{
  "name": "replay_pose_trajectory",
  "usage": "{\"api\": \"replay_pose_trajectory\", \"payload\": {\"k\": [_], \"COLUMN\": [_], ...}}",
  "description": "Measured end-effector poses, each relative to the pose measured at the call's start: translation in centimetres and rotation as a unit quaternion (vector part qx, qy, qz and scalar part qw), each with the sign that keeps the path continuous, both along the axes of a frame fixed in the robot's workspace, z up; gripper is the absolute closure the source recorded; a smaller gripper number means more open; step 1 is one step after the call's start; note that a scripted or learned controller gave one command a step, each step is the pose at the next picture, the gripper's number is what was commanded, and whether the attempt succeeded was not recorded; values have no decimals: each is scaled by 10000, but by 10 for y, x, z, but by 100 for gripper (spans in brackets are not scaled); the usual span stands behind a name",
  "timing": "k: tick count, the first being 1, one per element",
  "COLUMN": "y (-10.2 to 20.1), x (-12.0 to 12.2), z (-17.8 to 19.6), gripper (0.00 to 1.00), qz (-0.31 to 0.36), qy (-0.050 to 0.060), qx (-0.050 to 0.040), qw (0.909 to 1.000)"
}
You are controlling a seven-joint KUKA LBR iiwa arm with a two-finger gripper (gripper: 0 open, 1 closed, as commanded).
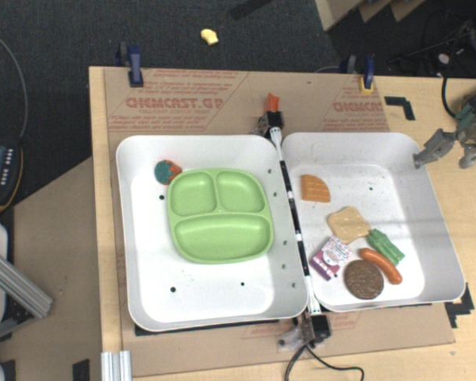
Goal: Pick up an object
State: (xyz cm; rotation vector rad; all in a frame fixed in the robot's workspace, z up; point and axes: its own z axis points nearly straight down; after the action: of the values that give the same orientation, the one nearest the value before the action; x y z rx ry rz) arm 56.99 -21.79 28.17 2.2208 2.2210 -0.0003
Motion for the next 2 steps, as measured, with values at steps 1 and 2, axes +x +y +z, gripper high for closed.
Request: {"api": "replay_pose_trajectory", "payload": {"k": [1,2], "y": [43,112], "x": [-13,-22], "z": [-177,-198], "gripper": [0,0], "qz": [12,30], "qy": [81,3], "qx": [38,11], "qw": [10000,10000]}}
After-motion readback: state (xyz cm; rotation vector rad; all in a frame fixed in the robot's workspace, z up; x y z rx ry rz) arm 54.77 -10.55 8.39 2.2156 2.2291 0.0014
